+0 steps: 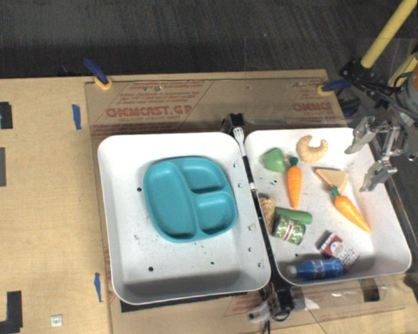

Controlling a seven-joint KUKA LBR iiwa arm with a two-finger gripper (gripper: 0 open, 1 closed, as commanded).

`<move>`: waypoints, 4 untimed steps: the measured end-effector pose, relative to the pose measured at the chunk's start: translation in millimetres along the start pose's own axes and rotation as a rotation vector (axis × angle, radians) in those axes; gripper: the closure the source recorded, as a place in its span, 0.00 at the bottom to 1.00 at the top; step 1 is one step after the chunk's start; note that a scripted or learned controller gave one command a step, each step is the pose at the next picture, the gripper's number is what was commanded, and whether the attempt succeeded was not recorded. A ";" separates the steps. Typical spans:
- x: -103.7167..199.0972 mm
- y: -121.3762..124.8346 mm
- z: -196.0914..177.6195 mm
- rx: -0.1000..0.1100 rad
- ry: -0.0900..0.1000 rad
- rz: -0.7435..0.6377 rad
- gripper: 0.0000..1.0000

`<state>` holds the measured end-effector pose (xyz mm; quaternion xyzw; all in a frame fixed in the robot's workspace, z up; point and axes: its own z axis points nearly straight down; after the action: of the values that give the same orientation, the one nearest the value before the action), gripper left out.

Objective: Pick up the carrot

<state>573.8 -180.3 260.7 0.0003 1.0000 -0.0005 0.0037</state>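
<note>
While the arm reached in from the right, the end effector (379, 154) hung over the right bin's (397, 219) far right edge, and whether it was spread or closed I could not tell; nothing could be seen held in it. Its metal parts blurred together against the dark floor, and the arm above it was cut off by the frame's edge.

Two carrots lay in the right bin. One carrot (294, 182) lay near the bin's middle, leaves pointing away, well to the left of the end effector. The second carrot (350, 208) lay slantwise nearer, just below and left of the end effector, apart from it, its leafy end touching a tan wedge (331, 178).

A green can (290, 225), a blue bottle (316, 267) and a small red-and-white box (338, 248) lay nearer the front. The left bin (130, 265) held a teal tray (189, 197) on the counter (37, 227).
</note>
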 end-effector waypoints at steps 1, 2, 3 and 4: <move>-3.8 0.1 161.4 0.002 -0.007 0.027 0.00; 53.0 -20.6 170.6 0.001 -0.005 -0.118 0.00; 47.6 -19.7 156.9 0.005 -0.019 -0.121 1.00; -12.5 -19.3 24.7 0.002 -0.010 -0.019 1.00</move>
<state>586.4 -199.6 236.2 -0.0092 0.9999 -0.0017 0.0088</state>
